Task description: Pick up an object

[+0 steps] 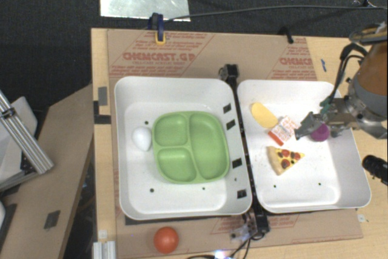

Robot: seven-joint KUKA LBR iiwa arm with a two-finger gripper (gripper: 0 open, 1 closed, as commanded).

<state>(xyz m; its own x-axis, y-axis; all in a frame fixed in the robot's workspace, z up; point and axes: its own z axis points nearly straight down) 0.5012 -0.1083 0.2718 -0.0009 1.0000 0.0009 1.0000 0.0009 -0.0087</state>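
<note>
**Purple object at the fingertips in the right bin**

Purple object (320, 131), small and rounded, sits in the right bin (351, 191) near its right side, and from my station I see it directly under the tip of the gripper (316, 125). The dark fingers (308, 124) reach in from the right and come down around it; one finger lies against its left side, and the purple shape shows just below and to the right of that finger. I cannot tell whether the fingers are spread or pressed on the object, because the gripper body covers the far side of it. I also cannot tell whether the object is off the bin floor or resting on it.

Just to the left of the gripper lies a small red and white packet (283, 130), close to the finger but seemingly apart from it. Above and left of that is a yellow piece (263, 114). Below the packet a toy pizza slice (284, 159) lies flat on the bin floor, near the purple object but not touching it.

In the left bin (130, 191) I see a green divided tray (190, 146) with a white egg (142, 137) touching its left edge. An orange ball (166, 239) rests on the bench in front of the bins.
</note>
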